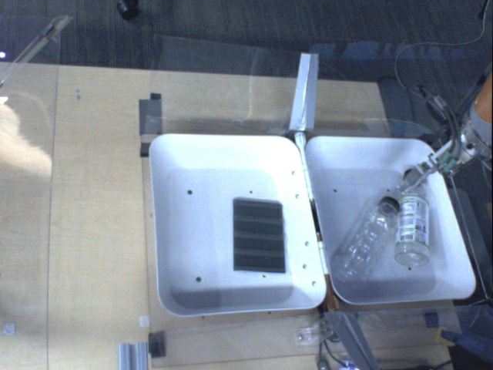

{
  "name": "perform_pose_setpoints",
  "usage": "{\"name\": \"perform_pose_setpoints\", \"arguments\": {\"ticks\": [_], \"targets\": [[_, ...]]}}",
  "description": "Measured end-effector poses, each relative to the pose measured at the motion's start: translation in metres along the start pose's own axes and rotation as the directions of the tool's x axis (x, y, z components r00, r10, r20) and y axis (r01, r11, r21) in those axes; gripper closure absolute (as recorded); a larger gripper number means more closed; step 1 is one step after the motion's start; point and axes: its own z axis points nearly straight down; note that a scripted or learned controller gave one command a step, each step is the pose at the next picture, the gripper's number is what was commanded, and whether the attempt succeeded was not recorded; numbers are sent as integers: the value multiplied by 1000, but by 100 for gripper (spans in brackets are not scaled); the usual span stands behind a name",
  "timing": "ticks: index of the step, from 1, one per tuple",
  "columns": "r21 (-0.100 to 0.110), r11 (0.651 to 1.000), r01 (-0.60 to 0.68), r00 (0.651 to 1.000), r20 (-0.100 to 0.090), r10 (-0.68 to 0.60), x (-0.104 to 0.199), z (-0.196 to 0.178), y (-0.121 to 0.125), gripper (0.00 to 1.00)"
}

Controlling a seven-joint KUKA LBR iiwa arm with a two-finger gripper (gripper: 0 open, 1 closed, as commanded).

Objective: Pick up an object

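Note:
In the right bin (347, 160) a clear plastic bottle (363, 241) with a black cap lies on its side, slanting toward the bin's front. Right beside it, a second clear container (412, 230) with a white and green label lies nearly touching the bottle's cap end. A dark ribbed rectangular block (259, 235) rests flat in the middle of the left bin (185, 160). My gripper (417, 174) reaches in over the right bin's far right corner, pointing down and left, just above the labelled container's top end. Nothing is seen held in it.
The arm's wrist and cables (454, 141) hang over the right bin's right rim. A metal divider post (304, 91) stands behind the seam between the bins. Light wooden bench surface (85, 230) spreads to the left.

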Motion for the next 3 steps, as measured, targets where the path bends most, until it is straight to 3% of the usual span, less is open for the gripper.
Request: {"name": "perform_pose_setpoints", "arguments": {"ticks": [1, 2, 3], "targets": [[-1, 999, -54, 999, -3, 54, -19, 132, 18, 0], [-8, 999, -52, 999, 3, 52, -19, 119, 21, 100], [-8, 999, -52, 999, 3, 52, -19, 119, 20, 0]]}}
